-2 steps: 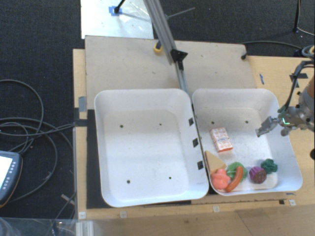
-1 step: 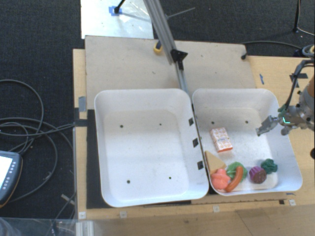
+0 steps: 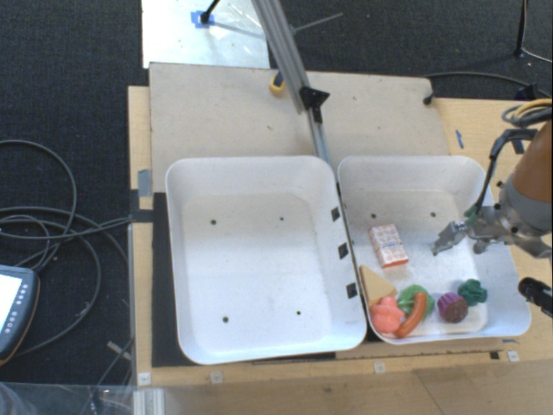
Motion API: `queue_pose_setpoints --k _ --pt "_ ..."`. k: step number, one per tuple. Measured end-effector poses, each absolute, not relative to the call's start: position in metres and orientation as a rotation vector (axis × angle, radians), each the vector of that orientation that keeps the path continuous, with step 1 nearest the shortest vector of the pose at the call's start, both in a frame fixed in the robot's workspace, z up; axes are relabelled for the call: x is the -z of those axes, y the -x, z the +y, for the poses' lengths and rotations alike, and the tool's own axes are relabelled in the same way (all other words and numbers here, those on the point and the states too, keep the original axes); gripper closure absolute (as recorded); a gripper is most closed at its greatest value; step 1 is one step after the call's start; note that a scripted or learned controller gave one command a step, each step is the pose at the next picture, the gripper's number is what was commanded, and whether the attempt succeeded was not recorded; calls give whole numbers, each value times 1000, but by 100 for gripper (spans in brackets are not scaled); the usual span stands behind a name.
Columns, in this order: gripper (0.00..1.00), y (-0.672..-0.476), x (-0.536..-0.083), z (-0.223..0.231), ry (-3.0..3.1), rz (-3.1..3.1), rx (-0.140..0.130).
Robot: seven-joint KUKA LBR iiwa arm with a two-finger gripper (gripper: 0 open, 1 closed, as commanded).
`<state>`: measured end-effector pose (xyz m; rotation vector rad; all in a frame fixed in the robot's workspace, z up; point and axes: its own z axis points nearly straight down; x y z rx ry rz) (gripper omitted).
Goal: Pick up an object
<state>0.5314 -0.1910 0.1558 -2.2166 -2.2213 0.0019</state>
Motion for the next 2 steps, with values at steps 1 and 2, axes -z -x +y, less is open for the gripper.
queue_pose_setpoints --k 1,2 --pt "0 -531 -96 -198 2218 -2219 -3" --pt "0 -531 -91 -198 2221 -2222 0"
